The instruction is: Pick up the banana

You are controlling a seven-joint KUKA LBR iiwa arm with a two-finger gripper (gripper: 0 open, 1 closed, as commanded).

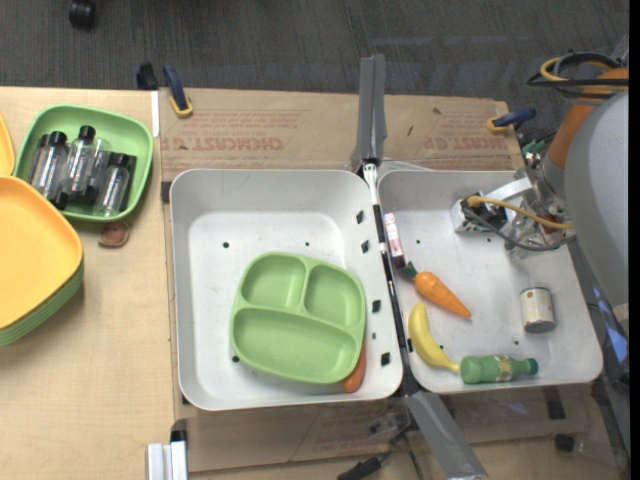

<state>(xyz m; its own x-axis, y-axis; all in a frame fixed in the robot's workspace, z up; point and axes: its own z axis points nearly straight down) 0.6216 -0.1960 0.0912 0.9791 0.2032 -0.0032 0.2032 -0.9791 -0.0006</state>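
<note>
Banana [427, 339] picking has not started yet, as far as I can judge; the fruit lies flat on the floor of the right bin [560, 368], near its front-left corner, and nothing touches it.

From largest to smallest: the table [100, 398] carries two white bins. The left bin [200, 218] holds a green divided plate [299, 317] with something orange under its front edge. The arm [605, 198] comes in at the right side, and its end effector [510, 218] hangs over the back part of the right bin, well apart from the banana. I cannot tell how it stands, because cables and metal parts hide it; I see nothing held there.

In the right bin also lie a green bottle [498, 368], touching or just beside the banana's lower end, a carrot [441, 294] just behind the banana, and a small can [538, 309].

What is left is the whole task: approach, grasp, and lift.
</note>
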